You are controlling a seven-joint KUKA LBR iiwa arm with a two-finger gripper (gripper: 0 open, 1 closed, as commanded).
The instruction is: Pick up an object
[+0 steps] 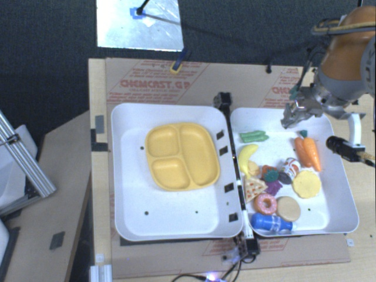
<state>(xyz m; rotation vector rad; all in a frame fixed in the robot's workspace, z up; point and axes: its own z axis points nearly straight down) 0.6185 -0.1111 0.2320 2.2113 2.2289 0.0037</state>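
The right bin (336, 222) holds toy food: a green pea pod (254, 136), a yellow banana (247, 156), an orange carrot (308, 151), a pizza slice (254, 188), a pink donut (265, 204), a blue bottle (271, 222), a yellow round slice (307, 184), a tan round piece (288, 208), a purple piece (274, 187) and a small red and white can (292, 168). My gripper (292, 120) hangs over the bin's far right part, just above and left of the carrot's green top. Nothing shows between its fingers.
The left bin (132, 216) holds a yellow three-compartment tray (181, 156). A black divider strip (232, 163) runs between the bins. A shiny metal sheet (140, 17) lies beyond the bench at the top. Metal rails (20, 163) stand at the far left.
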